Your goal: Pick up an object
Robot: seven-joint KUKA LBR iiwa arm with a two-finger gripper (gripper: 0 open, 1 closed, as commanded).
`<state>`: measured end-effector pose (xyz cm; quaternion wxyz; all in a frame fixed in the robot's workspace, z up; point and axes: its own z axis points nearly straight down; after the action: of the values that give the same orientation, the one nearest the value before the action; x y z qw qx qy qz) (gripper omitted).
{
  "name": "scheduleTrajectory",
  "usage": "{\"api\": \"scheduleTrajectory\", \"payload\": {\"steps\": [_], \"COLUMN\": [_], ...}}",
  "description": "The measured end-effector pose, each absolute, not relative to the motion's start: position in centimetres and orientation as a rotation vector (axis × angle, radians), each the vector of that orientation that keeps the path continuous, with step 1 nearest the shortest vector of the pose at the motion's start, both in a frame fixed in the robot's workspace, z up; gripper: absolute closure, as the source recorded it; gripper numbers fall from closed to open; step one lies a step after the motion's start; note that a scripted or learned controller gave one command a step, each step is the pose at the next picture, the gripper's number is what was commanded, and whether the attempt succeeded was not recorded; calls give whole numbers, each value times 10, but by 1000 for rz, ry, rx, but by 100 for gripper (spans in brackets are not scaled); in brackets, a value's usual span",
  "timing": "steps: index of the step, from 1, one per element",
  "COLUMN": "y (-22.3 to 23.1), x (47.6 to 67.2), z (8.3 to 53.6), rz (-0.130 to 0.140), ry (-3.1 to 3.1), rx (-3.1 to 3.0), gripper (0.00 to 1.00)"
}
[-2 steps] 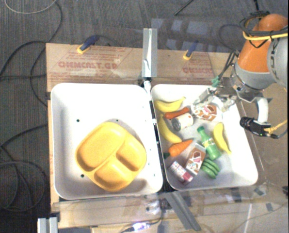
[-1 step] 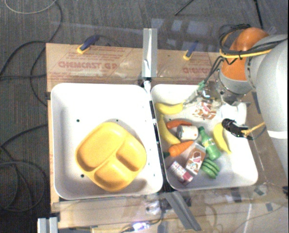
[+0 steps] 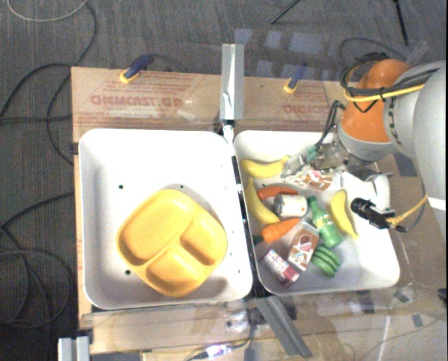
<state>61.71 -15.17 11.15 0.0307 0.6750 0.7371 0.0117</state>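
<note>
Dark carpet with loose black cables surrounds the counter (image 3: 156,107), a brown board with two clamps on its far edge. Two white bins sit on it side by side, touching along a center divider.

Left bin (image 3: 104,171): one yellow divided plate (image 3: 173,241), three compartments, lying near-center, slightly toward the near-right corner.

Right bin (image 3: 382,265): a crowded pile of toy food —
- banana (image 3: 263,168) at the far-left corner, a second banana (image 3: 258,207) running down the left wall
- third banana (image 3: 344,213) toward the right, near-upright in the view
- carrot (image 3: 282,229) in the middle, pointing left
- small carton with red print (image 3: 304,249) just near of the carrot
- green ridged piece (image 3: 328,260) beside the carton, on its right
- small can (image 3: 281,267) at the near-left, lying on its side
- flat packet with orange print (image 3: 312,179) at the far side

Arm (image 3: 374,111) comes in from the right, orange band visible, wrist over the far-right part of the right bin. Tool (image 3: 325,156) sits low just above the flat packet — cannot tell whether it is open or closed, and nothing is visibly gripped.
</note>
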Motion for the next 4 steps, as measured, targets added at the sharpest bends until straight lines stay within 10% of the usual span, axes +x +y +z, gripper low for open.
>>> {"api": "scheduleTrajectory", "payload": {"steps": [4], "y": [-121], "x": [638], "z": [110], "rz": [52], "ry": [1994], "rx": [2388], "gripper": [0]}}
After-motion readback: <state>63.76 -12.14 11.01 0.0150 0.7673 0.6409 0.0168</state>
